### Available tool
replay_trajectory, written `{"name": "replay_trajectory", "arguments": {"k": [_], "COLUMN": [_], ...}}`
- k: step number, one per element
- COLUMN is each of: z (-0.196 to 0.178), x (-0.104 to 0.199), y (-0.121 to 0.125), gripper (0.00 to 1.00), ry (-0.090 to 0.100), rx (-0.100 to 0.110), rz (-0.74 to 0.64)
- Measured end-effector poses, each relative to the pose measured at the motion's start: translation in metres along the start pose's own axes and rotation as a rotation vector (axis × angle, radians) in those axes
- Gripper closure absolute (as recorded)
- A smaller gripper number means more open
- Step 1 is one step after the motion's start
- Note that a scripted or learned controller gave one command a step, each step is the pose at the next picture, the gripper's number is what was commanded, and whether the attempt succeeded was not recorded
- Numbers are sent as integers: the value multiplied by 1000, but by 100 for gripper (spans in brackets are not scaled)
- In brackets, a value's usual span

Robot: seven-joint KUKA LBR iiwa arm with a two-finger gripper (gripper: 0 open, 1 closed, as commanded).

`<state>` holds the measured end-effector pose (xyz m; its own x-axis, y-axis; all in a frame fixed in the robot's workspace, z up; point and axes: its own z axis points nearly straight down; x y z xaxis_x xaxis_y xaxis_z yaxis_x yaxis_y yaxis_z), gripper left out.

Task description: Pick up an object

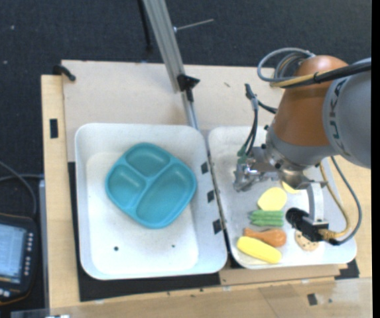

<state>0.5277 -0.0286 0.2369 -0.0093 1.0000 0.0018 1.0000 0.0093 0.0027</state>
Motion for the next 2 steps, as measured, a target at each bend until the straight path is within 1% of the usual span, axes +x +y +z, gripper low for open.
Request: {"name": "replay_trajectory", "arguments": {"k": [1, 2], "z": [2, 10], "x": [43, 95], "y": [1, 3], "gripper": [100, 100], "ry": [0, -1], "rx": [2, 4], "rz": [2, 2]}}
